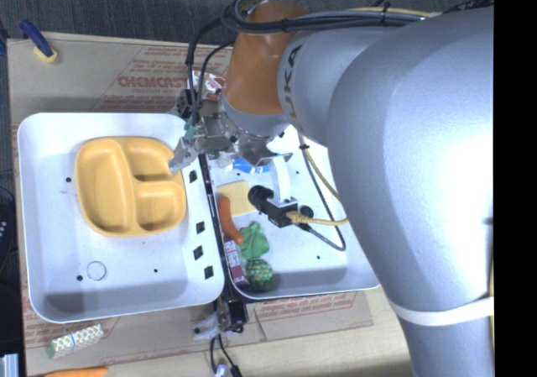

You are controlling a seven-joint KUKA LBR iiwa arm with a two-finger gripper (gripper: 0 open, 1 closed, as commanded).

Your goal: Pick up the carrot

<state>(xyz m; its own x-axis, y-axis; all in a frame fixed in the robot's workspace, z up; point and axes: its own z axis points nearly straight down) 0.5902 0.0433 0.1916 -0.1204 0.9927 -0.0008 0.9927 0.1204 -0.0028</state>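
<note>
Two shallow white bins sit side by side on printed brown cardboard (pixel 126 73). In the left bin (pixel 50 283) lies a yellow plastic plate with three compartments (pixel 130 185). The right bin (pixel 327 270) is largely covered by the grey arm with its orange band (pixel 256 73).

The orange carrot with a green leafy top (pixel 228 216) lies in the right bin, close along its left wall, leaves pointing toward the near edge. A pale yellow flat block (pixel 237 196) lies just beside its orange end, and a small blue piece (pixel 250 168) shows beyond that, under the wrist. Near the leaves are a dark red packet (pixel 235 270) and a green knobbly ball (pixel 261 274).

The gripper (pixel 186 153) hangs over the divide between the bins, at the yellow plate's right rim, well apart from the carrot. Whether it is open or closed cannot be told, and nothing shows in its grasp.
</note>
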